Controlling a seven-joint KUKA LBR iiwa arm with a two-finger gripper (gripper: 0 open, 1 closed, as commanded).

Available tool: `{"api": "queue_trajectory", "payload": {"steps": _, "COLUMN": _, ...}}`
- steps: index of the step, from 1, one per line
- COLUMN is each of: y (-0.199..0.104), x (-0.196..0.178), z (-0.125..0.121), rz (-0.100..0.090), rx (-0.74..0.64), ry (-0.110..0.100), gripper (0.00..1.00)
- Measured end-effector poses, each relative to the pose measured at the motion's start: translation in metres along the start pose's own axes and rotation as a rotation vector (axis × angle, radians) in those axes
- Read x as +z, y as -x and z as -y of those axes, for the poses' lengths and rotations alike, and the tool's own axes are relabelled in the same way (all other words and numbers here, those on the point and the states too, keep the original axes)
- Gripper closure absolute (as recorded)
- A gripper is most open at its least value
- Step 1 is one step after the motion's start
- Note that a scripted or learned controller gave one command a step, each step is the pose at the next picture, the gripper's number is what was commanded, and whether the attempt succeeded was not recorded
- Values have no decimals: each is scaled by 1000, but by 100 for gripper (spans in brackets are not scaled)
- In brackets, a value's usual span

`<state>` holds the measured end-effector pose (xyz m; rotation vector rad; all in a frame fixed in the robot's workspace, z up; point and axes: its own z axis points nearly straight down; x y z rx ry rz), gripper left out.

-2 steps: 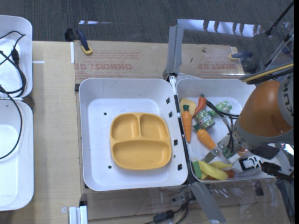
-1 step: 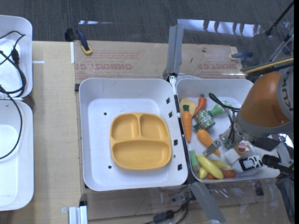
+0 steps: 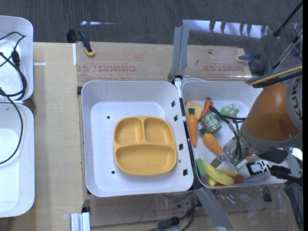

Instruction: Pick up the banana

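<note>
The yellow banana [image 3: 218, 174] lies along the near wall of the right bin [image 3: 250, 91], with a green piece by its left end. My gripper [image 3: 229, 155] hangs low inside that bin, just above and slightly right of the banana, under the orange band of the arm [image 3: 270, 113]. The gripper's tip is crowded by the arm and the toys around it. Nothing can be seen held in it.
Two orange carrots [image 3: 192, 127] [image 3: 212, 144] lie left of the gripper, with a green can [image 3: 211, 122] and other toy food behind them. The left bin [image 3: 96, 129] holds a yellow divided plate [image 3: 144, 145]. Cables and white trays sit at the far left.
</note>
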<state>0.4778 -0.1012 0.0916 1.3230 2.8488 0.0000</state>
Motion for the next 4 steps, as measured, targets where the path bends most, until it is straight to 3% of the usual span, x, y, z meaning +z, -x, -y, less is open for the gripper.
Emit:
{"api": "queue_trajectory", "payload": {"steps": 1, "y": -19, "x": -100, "z": -30, "rz": 1, "rx": 289, "ry": -1, "gripper": 0}}
{"api": "queue_trajectory", "payload": {"steps": 2, "y": 37, "x": 1, "z": 32, "rz": -1, "rx": 17, "ry": -1, "gripper": 0}}
{"api": "queue_trajectory", "payload": {"steps": 3, "y": 38, "x": -9, "z": 31, "rz": 2, "rx": 19, "ry": 1, "gripper": 100}}
{"api": "queue_trajectory", "payload": {"steps": 4, "y": 38, "x": -9, "z": 31, "rz": 1, "rx": 20, "ry": 1, "gripper": 0}}
